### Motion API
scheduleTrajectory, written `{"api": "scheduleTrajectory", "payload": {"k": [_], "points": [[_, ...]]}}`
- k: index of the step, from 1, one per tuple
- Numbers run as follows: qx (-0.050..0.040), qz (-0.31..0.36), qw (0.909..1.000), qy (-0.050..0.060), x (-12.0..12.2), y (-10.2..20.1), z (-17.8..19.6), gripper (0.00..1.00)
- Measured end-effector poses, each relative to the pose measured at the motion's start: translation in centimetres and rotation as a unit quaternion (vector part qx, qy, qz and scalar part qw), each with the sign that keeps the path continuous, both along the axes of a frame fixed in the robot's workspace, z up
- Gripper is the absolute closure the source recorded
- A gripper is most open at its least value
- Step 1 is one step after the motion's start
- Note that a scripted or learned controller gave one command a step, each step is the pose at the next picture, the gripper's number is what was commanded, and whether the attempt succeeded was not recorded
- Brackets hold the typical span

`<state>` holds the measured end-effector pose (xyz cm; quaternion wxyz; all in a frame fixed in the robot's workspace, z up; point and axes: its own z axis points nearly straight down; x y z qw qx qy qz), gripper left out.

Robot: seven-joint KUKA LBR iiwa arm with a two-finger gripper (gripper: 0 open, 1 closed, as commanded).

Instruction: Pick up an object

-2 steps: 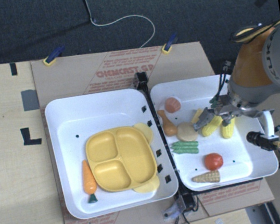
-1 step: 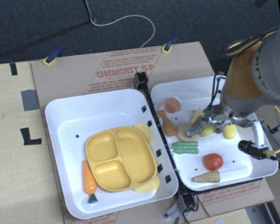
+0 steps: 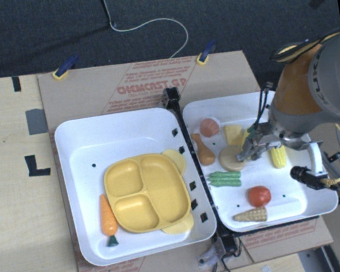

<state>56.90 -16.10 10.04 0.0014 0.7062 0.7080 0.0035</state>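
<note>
The right bin [image 3: 297, 209] holds several toy foods: a pink round piece [image 3: 209, 126], an orange-brown piece [image 3: 204, 152], a yellow wedge [image 3: 233, 133], a tan disc [image 3: 229, 158], a green bean pod [image 3: 224, 179], a red tomato [image 3: 259, 195], an ice-cream cone [image 3: 251, 216] and a corn cob [image 3: 278, 157]. My gripper [image 3: 249, 150] hangs low over the tan disc's right edge, just left of the corn cob. Its tips are dark and small against the bin floor.
The left bin [image 3: 77, 179] holds a yellow divided plate [image 3: 145, 192], a carrot [image 3: 107, 218] at its left and pale yellow pieces [image 3: 175, 158] under its right side. A black divider [image 3: 189, 155] separates the bins. The arm [image 3: 307, 94] covers the right bin's far right.
</note>
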Motion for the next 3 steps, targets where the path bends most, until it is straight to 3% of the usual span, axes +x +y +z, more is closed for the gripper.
{"api": "scheduleTrajectory", "payload": {"k": [2,3], "points": [[-0.0022,0.000,1.0000,0.001,1.0,-0.5,10.8,1.00],[-0.0015,-0.001,1.0000,0.003,1.0,-0.5,12.5,1.00]]}}
